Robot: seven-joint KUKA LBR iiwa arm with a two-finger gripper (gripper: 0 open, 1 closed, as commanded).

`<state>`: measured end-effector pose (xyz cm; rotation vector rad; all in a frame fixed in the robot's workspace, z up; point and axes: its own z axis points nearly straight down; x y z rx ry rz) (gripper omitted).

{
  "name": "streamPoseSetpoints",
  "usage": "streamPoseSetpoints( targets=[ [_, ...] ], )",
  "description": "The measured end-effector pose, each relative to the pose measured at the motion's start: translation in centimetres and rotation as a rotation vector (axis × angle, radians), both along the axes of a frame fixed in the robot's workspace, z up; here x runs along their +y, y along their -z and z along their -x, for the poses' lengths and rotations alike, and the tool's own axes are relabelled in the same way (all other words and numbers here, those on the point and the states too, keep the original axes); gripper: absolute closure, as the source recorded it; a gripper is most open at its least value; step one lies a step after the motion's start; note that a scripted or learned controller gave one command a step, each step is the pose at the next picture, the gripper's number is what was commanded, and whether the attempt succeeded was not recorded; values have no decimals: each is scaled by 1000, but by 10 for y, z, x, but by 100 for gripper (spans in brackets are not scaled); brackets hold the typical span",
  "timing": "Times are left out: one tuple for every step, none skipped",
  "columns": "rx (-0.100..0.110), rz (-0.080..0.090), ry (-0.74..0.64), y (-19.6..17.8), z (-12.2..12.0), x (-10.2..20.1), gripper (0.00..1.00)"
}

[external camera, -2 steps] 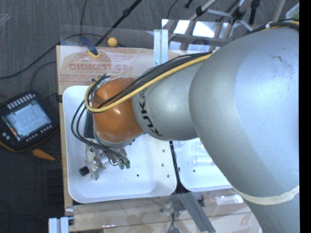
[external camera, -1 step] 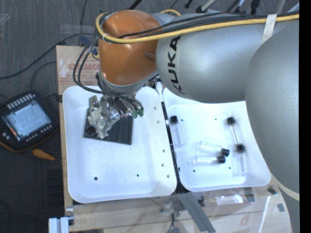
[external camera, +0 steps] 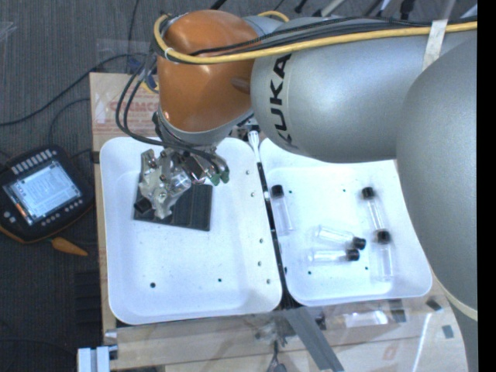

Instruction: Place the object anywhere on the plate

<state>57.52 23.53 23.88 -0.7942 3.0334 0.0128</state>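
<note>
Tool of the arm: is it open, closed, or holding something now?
Tool: cannot be told; it sits over the dark plate in the left bin.

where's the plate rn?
The dark plate lies in the left bin, toward its upper left, directly under the tool.

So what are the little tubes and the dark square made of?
The tubes look like clear plastic or glass, since the white bin shows through them, with black caps. The dark square plate looks matte black, maybe plastic or rubber; it shows no shine.
</note>
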Motion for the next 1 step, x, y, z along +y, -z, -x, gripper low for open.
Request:
streamPoseSetpoints(
  targets=[
    [3, 8, -380, 48, 70, -2, 100]
  ],
)
